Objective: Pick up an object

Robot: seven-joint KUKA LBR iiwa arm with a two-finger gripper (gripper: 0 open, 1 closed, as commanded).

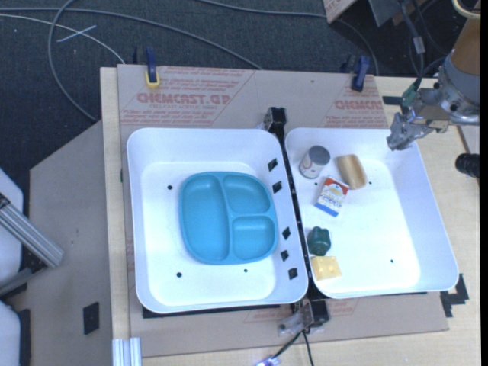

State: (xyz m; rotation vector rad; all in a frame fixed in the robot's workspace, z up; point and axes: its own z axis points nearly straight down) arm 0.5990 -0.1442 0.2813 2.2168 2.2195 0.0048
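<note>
Biggest risk I'd guess: the small stuff sits bunched along the right bin's (427,227) left edge, so a descent there could clip the wall or nudge a neighbour. The gripper (399,139) hangs over that bin's far right corner, holding nothing; can't tell its opening. Nearest target, the tan cylinder (351,171), lies just left of it, near the far edge.

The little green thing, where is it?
The green object sits in the right bin, close to the divider, just above the yellow block and below the small red-and-white box.
</note>
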